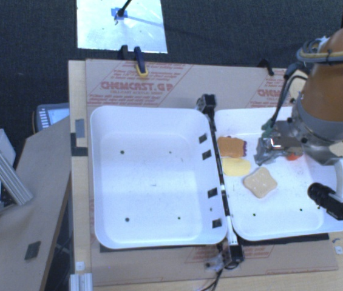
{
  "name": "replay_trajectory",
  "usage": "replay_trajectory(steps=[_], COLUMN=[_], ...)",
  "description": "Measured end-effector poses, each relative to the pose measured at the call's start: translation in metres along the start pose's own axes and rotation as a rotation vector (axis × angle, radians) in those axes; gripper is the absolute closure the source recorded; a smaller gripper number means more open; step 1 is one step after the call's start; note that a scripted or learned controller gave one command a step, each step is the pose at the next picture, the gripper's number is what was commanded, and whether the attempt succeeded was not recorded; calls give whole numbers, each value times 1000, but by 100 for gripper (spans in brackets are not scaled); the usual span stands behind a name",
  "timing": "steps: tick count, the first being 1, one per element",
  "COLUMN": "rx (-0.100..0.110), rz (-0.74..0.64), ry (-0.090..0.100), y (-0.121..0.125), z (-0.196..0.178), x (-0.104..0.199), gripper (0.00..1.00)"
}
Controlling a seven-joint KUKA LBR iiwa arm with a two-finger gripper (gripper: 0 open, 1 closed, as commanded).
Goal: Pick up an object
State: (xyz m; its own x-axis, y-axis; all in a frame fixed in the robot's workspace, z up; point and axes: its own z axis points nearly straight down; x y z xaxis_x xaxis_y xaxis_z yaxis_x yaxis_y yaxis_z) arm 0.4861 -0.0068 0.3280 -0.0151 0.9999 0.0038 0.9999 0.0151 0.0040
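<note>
One gripper [271, 152] hangs low over the bin [280, 223] on the view's right, close above its white floor, and from this slant it cannot be told whether it stands open or closed; nothing is seen held in it. Just beside it, toward the arm, a small red piece [292, 156] lies on the bin floor, partly hidden by the grey metal of the wrist. On the other side of the gripper, near the wall shared with the neighbouring bin, lies a flat orange-brown piece [232, 146], and touching its near edge is a pale yellow piece [237, 167]. A tan slice shaped like bread [260, 182] lies just nearer the camera than the gripper, close to the yellow piece, though whether the two touch cannot be told. All four things are in the far left part of this bin. The arm [335, 102] comes in from the right, grey below and orange above. The other bin [153, 180], on the view's left, sits flush against the first, with black clips [206, 102] along the joint between them. Both bins rest on a cardboard sheet [177, 80] with red print, held at its far edge by a blue and yellow clamp [139, 62]. Beyond it a shiny metal plate [121, 17] lies on dark cloth.
</note>
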Motion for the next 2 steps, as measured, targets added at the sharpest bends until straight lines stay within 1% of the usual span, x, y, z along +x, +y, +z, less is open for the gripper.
replay_trajectory(steps=[1,2], rx=[-10,2], rz=[3,3], ry=[0,-1], y=[4,3], z=[-99,-90], x=[68,148], gripper=[100,100])
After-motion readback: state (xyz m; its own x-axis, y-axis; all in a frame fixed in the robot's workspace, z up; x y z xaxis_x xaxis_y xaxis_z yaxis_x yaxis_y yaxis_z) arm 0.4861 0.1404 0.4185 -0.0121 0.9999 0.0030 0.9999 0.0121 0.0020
